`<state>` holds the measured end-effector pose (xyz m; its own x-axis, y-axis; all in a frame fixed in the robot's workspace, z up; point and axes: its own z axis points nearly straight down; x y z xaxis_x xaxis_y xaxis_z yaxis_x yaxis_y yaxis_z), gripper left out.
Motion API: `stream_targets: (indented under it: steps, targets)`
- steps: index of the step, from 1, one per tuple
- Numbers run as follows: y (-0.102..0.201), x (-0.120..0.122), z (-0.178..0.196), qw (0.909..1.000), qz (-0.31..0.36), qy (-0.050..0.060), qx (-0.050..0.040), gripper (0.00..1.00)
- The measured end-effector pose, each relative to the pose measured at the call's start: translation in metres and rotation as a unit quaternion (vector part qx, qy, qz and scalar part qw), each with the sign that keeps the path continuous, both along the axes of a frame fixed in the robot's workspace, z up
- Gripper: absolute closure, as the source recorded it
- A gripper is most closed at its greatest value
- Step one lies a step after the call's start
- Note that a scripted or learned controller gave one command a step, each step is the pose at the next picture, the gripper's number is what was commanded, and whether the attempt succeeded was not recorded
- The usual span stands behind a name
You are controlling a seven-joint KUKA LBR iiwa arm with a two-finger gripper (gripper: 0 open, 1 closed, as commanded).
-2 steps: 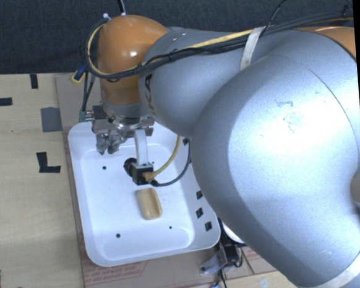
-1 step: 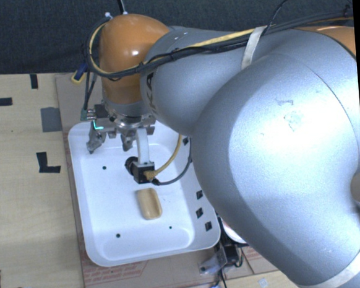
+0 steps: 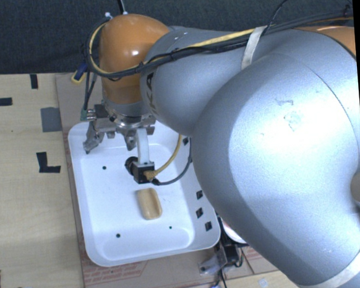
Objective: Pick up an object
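Object under the task was a tan, matt, loaf-like oblong with rounded ends and softened edges, with a paler band near its upper end. It lay flat on the floor of the white bin, near the middle, clear of every wall. Its long axis ran almost straight up and down the camera view, the upper end tipped slightly to the view's left and pointing roughly towards the jaws. The bin was a shallow, smooth, plastic-looking tray with rounded corners and a raised rim; a few small dark dots marked its floor. It rested on a brown, cardboard-like sheet, which lay on the pale, wood-toned worktop. Black angular marks and a grey square patch showed on that worktop to the view's left. The arm was glossy grey and broadly rounded, with a domed orange band above the wrist. The jaws, of bare grey metal, stood over the far end of the bin, above the object in the view and apart from it. They were spread, with bare bin floor visible between them and nothing grasped.
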<state>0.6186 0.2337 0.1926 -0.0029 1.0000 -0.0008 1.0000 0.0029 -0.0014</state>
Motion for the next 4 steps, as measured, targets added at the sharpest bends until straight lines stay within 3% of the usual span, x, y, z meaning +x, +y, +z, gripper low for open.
stream_targets:
  steps: [2,3,4]
  targets:
    - [0.000,0.000,0.000,1.0000,0.000,0.000,0.0000,0.00]
    - [-0.002,0.037,-0.080,1.0000,-0.001,0.002,-0.0018,0.00]
    - [0.001,0.006,0.042,1.0000,0.000,-0.004,0.0023,0.00]
